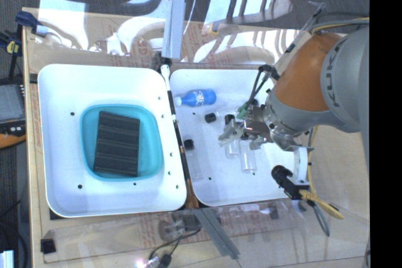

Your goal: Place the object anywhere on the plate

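Dark ribbed block (117, 143) already lies flat on the blue plate (88, 122) in the left bin (50, 135); placing looks done. My gripper (242, 144) hangs over the right bin (207, 188), near a blue bottle (196, 98); grip state unclear.

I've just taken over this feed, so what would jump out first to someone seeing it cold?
The grey and orange arm fills the right side, its gripper low over the right bin. In the left bin a blue plate holds a dark ribbed block. A small blue bottle lies near the right bin's top-left corner.
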### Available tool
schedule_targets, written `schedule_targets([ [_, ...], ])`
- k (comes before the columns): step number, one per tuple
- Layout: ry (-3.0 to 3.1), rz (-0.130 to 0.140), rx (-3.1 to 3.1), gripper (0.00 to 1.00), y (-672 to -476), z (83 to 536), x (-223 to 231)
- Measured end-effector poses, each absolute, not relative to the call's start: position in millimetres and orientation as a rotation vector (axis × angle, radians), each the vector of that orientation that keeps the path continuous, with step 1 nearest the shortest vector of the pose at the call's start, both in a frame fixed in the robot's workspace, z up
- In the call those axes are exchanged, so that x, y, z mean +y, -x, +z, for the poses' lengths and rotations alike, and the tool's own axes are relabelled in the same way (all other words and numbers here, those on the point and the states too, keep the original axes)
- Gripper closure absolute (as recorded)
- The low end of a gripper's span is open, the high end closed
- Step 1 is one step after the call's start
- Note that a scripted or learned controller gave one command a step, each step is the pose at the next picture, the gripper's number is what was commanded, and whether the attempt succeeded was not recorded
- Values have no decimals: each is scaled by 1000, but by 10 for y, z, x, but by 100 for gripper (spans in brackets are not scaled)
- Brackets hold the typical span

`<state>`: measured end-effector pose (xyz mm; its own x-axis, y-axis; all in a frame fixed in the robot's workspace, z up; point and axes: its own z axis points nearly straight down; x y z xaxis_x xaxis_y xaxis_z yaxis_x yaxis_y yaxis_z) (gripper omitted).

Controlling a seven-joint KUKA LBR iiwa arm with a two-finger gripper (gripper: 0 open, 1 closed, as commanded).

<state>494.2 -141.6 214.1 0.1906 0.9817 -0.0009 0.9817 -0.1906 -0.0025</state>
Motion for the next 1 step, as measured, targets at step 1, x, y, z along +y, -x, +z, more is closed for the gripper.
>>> schedule_targets([
  [1,2236,2,-2204,100,-5635,2286,-584],
])
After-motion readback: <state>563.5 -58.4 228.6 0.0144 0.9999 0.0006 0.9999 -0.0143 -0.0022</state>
